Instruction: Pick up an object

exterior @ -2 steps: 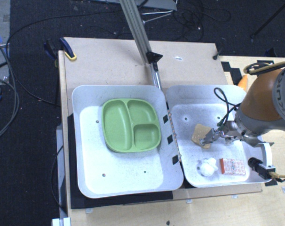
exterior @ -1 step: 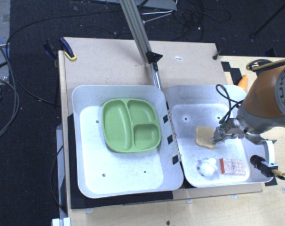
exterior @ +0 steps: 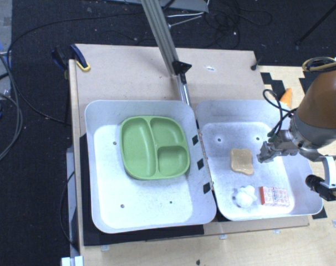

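White crumpled ball [exterior: 245, 196] and red packet [exterior: 274, 195] lie at six o'clock below tan sponge [exterior: 242, 161]; gripper [exterior: 266, 153], grip state unclear, hovers at three o'clock.

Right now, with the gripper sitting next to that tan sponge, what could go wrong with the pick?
1. The gripper sits to one side of the tan sponge, so closing there might catch nothing.
2. The white ball and red packet lie near the bin's front wall, which might block a grasp there.
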Action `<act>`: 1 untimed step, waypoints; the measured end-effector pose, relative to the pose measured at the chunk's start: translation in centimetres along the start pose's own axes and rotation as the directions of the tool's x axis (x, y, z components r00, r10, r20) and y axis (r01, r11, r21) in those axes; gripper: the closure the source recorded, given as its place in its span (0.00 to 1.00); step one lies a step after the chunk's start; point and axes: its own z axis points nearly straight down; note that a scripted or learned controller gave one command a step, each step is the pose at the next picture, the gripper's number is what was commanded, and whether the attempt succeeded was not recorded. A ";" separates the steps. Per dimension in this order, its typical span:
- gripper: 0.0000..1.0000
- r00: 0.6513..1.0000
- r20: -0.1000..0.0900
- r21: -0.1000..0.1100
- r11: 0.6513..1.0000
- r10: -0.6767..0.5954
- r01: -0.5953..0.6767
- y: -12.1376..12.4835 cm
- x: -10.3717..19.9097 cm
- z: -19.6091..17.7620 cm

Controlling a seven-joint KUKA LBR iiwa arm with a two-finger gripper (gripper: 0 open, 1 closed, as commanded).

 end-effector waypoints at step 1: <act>1.00 1.000 0.000 -0.001 1.000 -0.002 0.002 1.2 0.1 -5.3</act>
